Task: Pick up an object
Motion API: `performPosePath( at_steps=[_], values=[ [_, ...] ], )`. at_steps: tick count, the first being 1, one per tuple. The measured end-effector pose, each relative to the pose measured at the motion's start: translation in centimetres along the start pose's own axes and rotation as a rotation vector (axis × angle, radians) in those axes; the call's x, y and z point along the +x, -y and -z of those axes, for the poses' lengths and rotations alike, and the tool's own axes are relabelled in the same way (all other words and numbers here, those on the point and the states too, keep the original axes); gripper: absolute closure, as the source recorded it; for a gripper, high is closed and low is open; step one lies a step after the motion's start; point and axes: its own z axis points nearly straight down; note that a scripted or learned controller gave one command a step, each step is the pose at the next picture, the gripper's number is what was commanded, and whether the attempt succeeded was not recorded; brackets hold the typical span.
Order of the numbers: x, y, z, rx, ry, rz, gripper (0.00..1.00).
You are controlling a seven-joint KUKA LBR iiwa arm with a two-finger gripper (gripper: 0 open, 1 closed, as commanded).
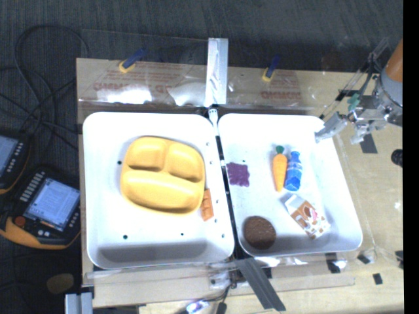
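The right bin (327, 241) holds an orange carrot (279, 169), a blue bottle (294, 171), a purple grape bunch (237, 173), a brown cookie (260, 231) and a small printed carton (306, 216). The carrot and bottle lie side by side, touching. My gripper (345, 124) hangs at the bin's upper right corner, above the rim and apart from every object, with nothing between its fingers. It is up and right of the blue bottle.
The left bin (98, 227) holds a large yellow divided tray (163, 173), with a small orange piece (207, 206) by its right side. Clear plastic sheeting with clips lies behind both bins. A teach pendant (42, 205) sits at far left.
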Motion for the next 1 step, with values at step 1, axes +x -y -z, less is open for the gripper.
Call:
performPosePath(
  at_steps=[1],
  values=[
    [2.22,-4.24,-17.30,-0.006,0.002,0.114,0.00]
  ],
)
